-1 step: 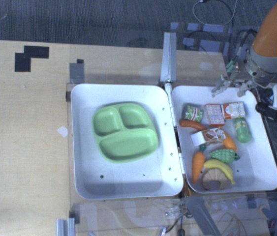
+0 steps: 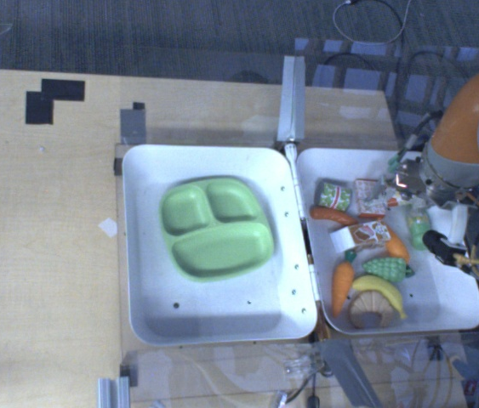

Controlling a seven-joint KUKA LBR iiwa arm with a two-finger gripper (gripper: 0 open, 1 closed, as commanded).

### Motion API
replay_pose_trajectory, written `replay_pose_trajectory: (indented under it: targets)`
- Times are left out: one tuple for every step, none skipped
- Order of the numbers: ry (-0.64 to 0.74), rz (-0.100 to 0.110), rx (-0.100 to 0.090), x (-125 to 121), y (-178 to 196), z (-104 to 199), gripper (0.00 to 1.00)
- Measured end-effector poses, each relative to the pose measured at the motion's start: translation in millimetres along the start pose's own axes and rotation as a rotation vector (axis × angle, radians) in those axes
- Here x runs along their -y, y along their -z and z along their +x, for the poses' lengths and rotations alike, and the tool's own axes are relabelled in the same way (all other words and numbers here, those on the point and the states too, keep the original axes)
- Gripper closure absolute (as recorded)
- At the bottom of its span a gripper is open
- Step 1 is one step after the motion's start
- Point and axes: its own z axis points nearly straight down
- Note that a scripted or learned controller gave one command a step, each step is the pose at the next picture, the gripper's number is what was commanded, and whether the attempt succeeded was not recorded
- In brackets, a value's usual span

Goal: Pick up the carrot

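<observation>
The orange carrot (image 2: pixel 342 286) lies in the right bin (image 2: pixel 469 313) near its front left corner, pointing toward the front rim, with a yellow banana (image 2: pixel 381 294) right beside it. My gripper (image 2: pixel 403 179) hangs over the back right part of the same bin, well behind and to the right of the carrot and apart from it. The grey arm with its orange band (image 2: pixel 467 127) comes in from the right above it.
Around the carrot are a red sausage (image 2: pixel 333 215), a green packet (image 2: pixel 335 195), a green knobbly toy (image 2: pixel 385 269), a small orange piece (image 2: pixel 397 247) and a brown round item (image 2: pixel 372 315). The left bin (image 2: pixel 137 228) holds a green divided plate (image 2: pixel 218 226).
</observation>
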Motion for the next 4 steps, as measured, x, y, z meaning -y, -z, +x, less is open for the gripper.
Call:
replay_pose_trajectory:
  targets:
    - [0.072,-0.02,0.009,43.7,-8.3,5.3,0.0]
    - [0.075,-0.023,0.005,41.6,3.3,8.6,1.0]
    - [0.075,-0.023,0.005,41.8,3.2,8.5,0.0]
    - [-0.018,-0.001,-0.014,81.9,-14.4,-23.3,0.0]
